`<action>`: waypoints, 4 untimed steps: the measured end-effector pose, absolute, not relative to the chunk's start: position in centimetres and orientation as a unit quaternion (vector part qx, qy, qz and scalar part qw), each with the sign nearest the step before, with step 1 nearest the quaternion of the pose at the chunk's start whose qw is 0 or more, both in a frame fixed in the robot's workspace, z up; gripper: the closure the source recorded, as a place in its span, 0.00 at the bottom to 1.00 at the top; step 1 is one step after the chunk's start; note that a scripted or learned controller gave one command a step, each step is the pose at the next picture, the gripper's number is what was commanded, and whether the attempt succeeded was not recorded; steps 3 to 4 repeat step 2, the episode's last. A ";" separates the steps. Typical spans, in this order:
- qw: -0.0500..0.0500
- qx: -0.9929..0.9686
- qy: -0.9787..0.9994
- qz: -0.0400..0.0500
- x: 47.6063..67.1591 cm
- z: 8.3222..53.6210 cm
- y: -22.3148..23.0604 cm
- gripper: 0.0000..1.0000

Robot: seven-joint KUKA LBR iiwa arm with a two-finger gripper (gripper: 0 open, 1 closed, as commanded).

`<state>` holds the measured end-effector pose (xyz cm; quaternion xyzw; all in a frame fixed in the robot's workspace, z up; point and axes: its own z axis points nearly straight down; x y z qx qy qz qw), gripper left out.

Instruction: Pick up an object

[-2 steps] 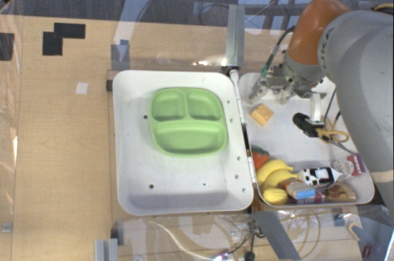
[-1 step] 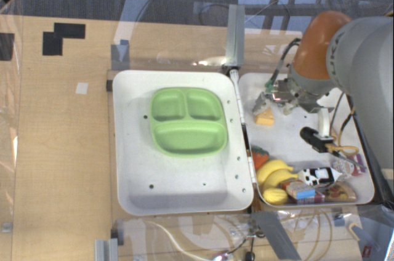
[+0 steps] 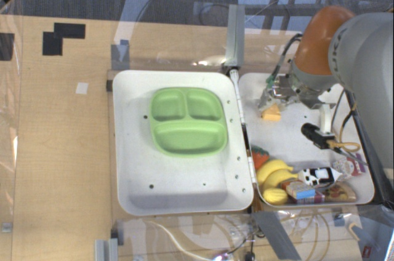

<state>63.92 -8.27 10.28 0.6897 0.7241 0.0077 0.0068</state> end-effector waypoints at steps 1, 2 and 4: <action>0.003 0.691 0.723 0.003 65.3 22.2 -4.0 1.00; 0.003 0.657 0.754 0.002 67.0 24.5 -3.4 1.00; 0.003 0.657 0.754 0.002 67.0 24.5 -3.4 1.00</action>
